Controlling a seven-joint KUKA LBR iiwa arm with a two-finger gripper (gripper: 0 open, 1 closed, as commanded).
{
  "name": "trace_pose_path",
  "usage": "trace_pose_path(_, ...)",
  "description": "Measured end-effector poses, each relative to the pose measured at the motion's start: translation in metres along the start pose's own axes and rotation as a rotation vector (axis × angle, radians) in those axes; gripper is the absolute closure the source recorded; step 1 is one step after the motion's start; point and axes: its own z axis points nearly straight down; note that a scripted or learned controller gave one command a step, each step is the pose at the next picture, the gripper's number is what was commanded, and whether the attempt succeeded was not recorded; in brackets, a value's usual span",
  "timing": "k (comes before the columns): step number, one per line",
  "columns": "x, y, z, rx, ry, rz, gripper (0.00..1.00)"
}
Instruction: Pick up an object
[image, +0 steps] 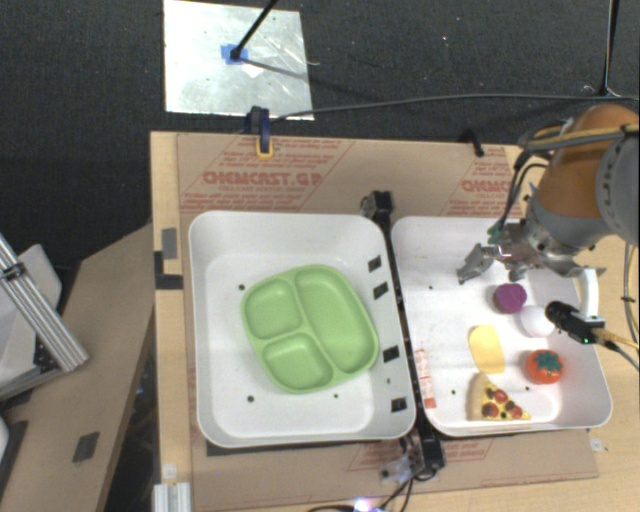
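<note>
Partly cut off at the frame's right, the arm (590, 170) hides the right bin's (440, 330) far corner. Its gripper (497, 256) hangs above bare floor with fingers spread, clasping nothing. Nearby lie a rounded purple piece (510, 297), yellow block (487, 349), tomato (544, 366) and pizza slice (494, 401). A glossy green divided plate (309, 327) sits in the left bin (215, 300).

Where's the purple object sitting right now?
The purple object lies in the right bin, just below the gripper and above the yellow block.
</note>
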Motion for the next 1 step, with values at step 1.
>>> trace_pose_path(1, 0.0008, -0.0003, 0.0521, -0.001, 0.0, 0.001, 0.0)
